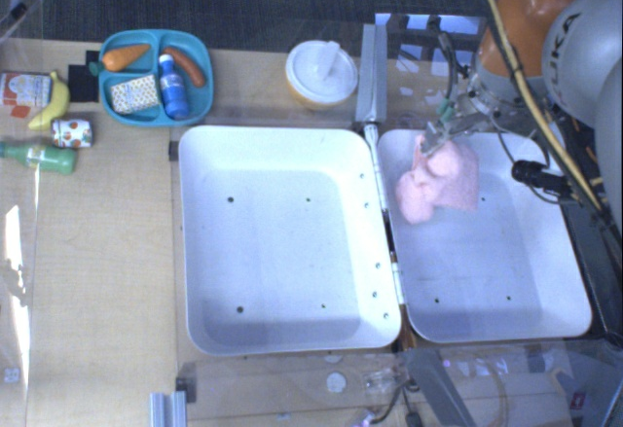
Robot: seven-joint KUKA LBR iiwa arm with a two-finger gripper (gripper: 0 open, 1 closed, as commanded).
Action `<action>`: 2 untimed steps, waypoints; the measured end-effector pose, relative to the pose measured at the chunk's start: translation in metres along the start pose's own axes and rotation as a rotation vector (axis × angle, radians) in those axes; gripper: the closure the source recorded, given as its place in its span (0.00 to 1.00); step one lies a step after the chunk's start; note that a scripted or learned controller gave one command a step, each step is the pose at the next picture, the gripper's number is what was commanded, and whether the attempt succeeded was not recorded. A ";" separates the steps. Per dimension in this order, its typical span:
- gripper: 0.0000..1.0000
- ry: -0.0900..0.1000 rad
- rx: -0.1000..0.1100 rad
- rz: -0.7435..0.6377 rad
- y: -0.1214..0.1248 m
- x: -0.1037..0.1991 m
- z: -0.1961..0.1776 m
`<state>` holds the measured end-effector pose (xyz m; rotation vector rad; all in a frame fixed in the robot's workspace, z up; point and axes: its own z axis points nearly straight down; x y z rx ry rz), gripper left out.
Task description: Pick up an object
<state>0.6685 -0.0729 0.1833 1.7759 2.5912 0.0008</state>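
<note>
Arm in from the right, gripper point(435, 131) over the right bin point(545, 318).
Pink soft object point(438, 182) hangs just under the fingertips near the bin's upper left, top edge pulled up into the jaws, which look pinched on it. Left bin point(282, 318) alongside. Blue tray point(200, 75) of toy food and a white bowl point(321, 73) sit behind the bins.

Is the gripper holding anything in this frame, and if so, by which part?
It appears to hold the pink soft object by its top edge; the object hangs from the gripper over the right bin.
</note>
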 end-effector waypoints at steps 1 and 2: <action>1.00 0.000 0.001 -0.117 0.001 0.001 0.000; 1.00 -0.002 -0.002 -0.194 -0.004 -0.012 -0.041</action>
